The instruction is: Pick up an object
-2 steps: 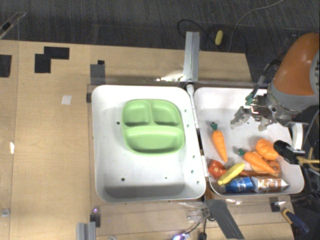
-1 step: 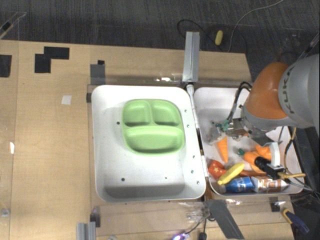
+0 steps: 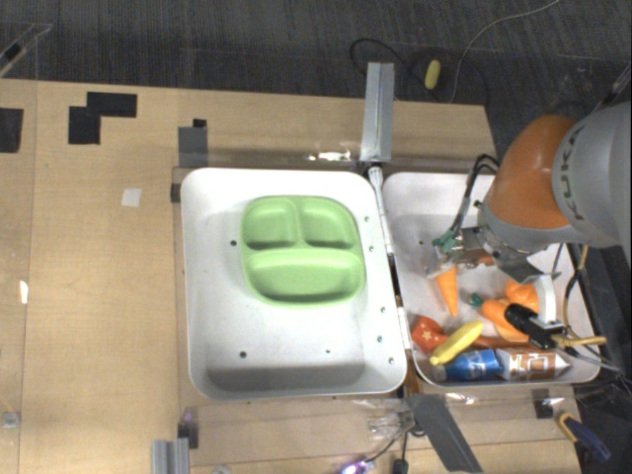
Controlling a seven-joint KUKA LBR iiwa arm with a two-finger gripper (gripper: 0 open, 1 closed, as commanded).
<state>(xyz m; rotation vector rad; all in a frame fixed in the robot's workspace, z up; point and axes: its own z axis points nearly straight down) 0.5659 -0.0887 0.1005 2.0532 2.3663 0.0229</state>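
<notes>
Gripper (image 3: 456, 248) low in the right bin (image 3: 420, 200), directly above the top of an orange carrot (image 3: 448, 289); whether the gripper is apart or together cannot be told. A banana (image 3: 456, 343) and tomato (image 3: 426, 333) lie nearby.

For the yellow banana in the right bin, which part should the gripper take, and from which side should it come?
Grip the banana at its middle, coming straight down from above. It lies flat and slanted, with the red tomato at its lower end and a blue bottle beside it, so the fingers should probably close across its narrow width.
</notes>
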